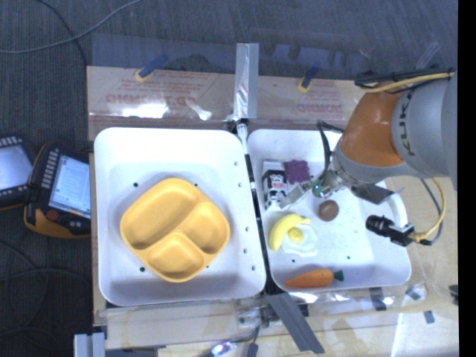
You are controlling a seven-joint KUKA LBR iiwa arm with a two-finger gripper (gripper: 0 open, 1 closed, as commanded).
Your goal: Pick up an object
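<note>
**Arm low in the right bin, nothing visibly taken yet**

The jaws [306, 190] sit low in the right bin [387, 274], at the end of the grey arm [416, 136] with its orange band. Whether they are open or closed cannot be told; the tips merge with the clutter below, and no object can be seen between them.

Several candidates lie close around them. Just beside the jaws, toward the left bin [108, 274], is a small black-and-white carton [276, 187], and just beyond it a purple piece [298, 171]. A little brown ball [328, 210] rests near the jaws on the arm's side. Nearer the bin's front edge lie a banana [280, 229] touching a fried egg [300, 238], and farther out a carrot [312, 278] against the front wall. A yellow divided plate [175, 229] lies well apart in the left bin on the desk.

These look like toy foods: probably light, hard plastic, smooth and liable to slip. The carton is likely the easiest grip, across its flat sides. The ball would tend to roll; the banana is best taken across its middle.
</note>
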